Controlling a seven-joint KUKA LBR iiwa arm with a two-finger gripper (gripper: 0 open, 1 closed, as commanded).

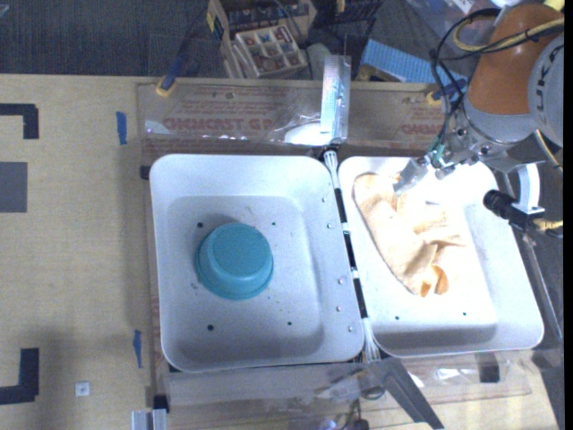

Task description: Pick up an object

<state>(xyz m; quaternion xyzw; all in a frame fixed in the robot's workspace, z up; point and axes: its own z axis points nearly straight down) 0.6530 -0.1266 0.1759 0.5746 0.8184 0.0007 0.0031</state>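
1. I see the arm (pixel 510 70) reaching in from the right, its orange band above the wrist, over the upper part of the right bin (pixel 515 321).
2. The jaws (pixel 410 177) point down and to the left, with the tip over the upper left end of a tan cloth (pixel 407 231). I cannot tell whether they are released or clenched, nor whether they touch the cloth.
3. The tan cloth lies crumpled in the right bin, running from the upper left corner down toward the middle, with an orange patch at its lower end. It rests on the bin floor.
4. In the left bin (pixel 179 186) a teal bowl (pixel 235 260) sits upside down near the middle, well apart from the arm.
5. The two bins stand side by side on the table (pixel 63 267), their inner rims touching or nearly so.
6. Behind the bins a clear plastic sheet with red lettering (pixel 233 124) lies along the table's far edge.
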